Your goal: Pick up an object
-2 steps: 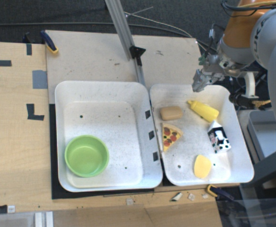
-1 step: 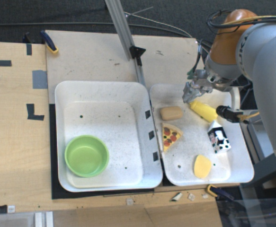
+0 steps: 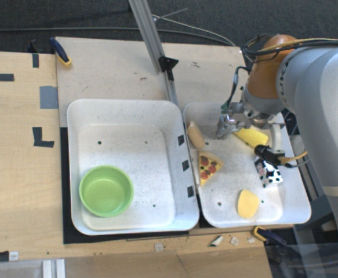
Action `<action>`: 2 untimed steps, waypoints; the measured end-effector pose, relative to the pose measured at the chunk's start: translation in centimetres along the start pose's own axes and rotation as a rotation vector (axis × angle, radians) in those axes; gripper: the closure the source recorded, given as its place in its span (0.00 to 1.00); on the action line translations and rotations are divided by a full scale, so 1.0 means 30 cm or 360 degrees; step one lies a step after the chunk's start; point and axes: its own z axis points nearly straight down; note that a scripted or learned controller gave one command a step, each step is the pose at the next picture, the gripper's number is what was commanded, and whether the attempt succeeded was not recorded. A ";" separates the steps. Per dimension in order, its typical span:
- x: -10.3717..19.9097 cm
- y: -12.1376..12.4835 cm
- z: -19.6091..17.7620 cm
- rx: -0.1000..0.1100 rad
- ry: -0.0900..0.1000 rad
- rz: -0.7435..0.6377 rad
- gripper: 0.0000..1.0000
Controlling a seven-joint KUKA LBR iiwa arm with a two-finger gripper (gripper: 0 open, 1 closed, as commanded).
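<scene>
My gripper [image 3: 225,126] hangs low over the back part of the right bin [image 3: 284,210], its grey fingers pointing down. A yellow banana-like piece [image 3: 251,136] lies just to its right, partly under the wrist. A tan bread roll [image 3: 196,136] leans by the bin's left wall, left of the gripper. A pizza slice toy [image 3: 208,167] lies below the roll. A yellow cheese-like block [image 3: 248,204] sits near the bin's front. A small black and white object [image 3: 269,173] lies at the right side. I see nothing between the fingers.
The left bin [image 3: 128,120] holds a green bowl [image 3: 106,190] in its front left corner. A slanted metal pole [image 3: 151,36] rises behind the bins. The grey arm with its orange band [image 3: 270,68] covers the right bin's back right corner.
</scene>
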 end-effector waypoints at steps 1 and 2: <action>0.004 0.003 -0.047 -0.0002 0.0002 -0.0001 1.00; 0.040 0.010 -0.235 -0.0014 0.0005 -0.0003 1.00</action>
